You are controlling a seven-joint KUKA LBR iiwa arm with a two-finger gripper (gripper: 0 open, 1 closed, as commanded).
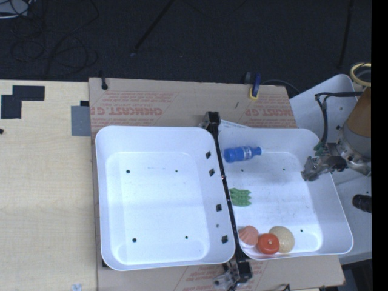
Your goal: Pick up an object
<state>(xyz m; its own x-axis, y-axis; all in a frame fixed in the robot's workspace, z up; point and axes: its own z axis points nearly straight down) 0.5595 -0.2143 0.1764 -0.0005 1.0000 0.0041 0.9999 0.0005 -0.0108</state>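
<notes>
I am watching the gripper (310,170) hanging at the right rim of the right bin (330,220), low over the wall, with the arm (357,126) trailing off to the right; whether it is spread or pressed together I cannot tell, and nothing is showing between its tips. Most of the right bin's floor is lying open around its middle. A blue bottle (242,154) is lying on its side near that bin's far left corner. A small green object (240,197) is sitting against its left wall. A peach ball (248,234), a red ball (268,244) and a cream ball (282,238) are crowding together along its near edge. The left bin (157,144) is sitting just beside it.
</notes>
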